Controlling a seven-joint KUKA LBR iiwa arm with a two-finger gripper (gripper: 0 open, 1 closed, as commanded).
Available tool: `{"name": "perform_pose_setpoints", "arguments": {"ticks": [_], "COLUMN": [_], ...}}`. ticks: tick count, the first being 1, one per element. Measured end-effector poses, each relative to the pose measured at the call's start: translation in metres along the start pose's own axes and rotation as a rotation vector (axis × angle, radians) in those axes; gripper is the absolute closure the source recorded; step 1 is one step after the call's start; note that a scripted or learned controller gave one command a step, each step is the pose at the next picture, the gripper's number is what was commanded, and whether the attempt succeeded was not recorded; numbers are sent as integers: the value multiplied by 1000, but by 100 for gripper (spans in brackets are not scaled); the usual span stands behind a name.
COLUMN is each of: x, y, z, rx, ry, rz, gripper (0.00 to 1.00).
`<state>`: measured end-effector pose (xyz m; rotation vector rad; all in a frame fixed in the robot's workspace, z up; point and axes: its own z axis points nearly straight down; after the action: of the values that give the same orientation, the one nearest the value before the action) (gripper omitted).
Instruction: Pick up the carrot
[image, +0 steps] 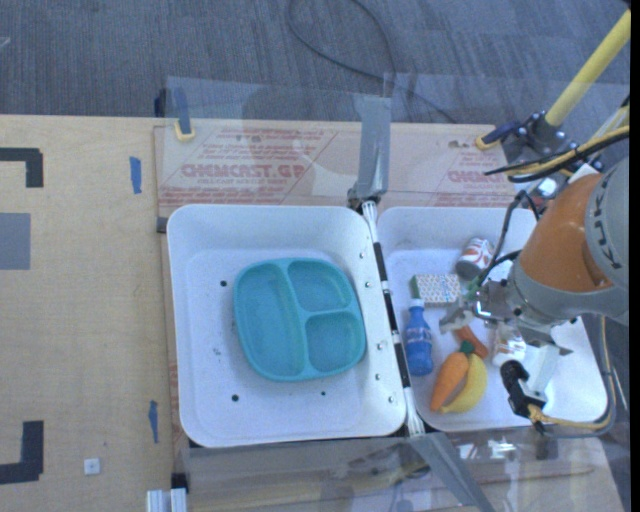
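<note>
Left bin (200, 250) holds a teal divided plate (298, 318). Right bin (420, 225) has the clutter. Arm (565, 250) is over it from the right; gripper (478, 312) is low, just above the carrot, and I cannot tell whether the jaws are open or closed. Carrot (451, 376) lies at the front of the right bin, touching a yellow banana-like item (473, 390), with a blue bottle (417, 340) just beside it. Probably a light, rigid, smooth plastic toy with a slippery taper. Best grip is across the thick mid-body, clear of the yellow piece.

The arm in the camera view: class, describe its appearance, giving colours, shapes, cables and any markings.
The arm is rounded, with a broad orange band above a grey wrist section and dark lettering partly showing at its right edge. Black cables loop around it. The gripper is a cluster of grey and white metal parts; its details are too small to make out.
</note>
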<state>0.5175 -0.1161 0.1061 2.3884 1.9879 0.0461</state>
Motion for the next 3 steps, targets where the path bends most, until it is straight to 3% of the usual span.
{"name": "perform_pose_setpoints", "arguments": {"ticks": [1, 2, 3], "x": [5, -4, 5], "y": [-21, 1, -38], "z": [-1, 0, 14], "rx": [-20, 0, 37], "ry": [-7, -2, 0], "rz": [-42, -71, -65], "gripper": [0, 0, 0]}}
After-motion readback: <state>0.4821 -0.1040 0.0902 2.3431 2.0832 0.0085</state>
